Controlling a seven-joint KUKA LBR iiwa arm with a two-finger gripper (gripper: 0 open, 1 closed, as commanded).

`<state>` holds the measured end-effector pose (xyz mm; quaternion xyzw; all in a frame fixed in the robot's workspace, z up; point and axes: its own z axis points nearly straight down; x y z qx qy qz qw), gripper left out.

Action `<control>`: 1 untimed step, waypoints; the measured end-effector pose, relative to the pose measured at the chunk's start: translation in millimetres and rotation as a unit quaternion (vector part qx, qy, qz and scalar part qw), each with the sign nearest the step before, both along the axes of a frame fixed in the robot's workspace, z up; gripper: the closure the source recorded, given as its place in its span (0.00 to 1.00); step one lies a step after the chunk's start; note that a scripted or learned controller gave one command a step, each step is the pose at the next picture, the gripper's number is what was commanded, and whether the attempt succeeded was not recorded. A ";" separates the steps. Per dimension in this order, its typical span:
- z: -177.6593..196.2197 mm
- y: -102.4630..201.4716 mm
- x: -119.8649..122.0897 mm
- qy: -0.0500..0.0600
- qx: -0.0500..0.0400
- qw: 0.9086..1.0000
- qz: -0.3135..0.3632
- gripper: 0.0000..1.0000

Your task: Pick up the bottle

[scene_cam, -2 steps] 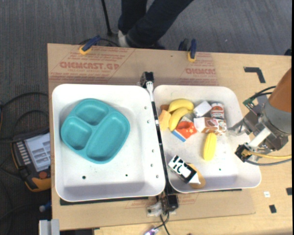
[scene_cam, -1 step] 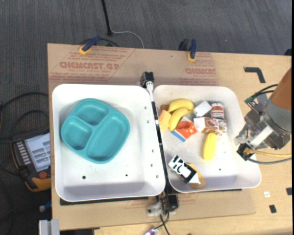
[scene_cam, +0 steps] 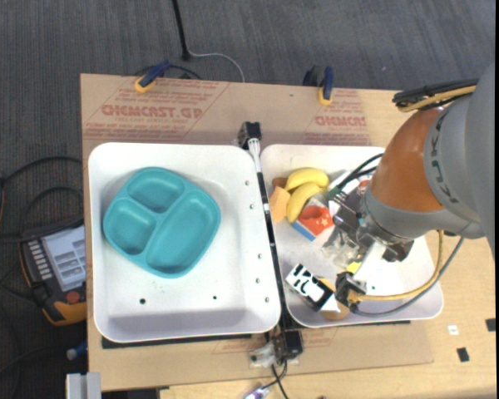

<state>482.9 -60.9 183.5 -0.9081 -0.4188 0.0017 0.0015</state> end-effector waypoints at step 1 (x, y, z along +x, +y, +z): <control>0.2 -0.5 0.0 0.000 0.000 1.000 0.000 0.00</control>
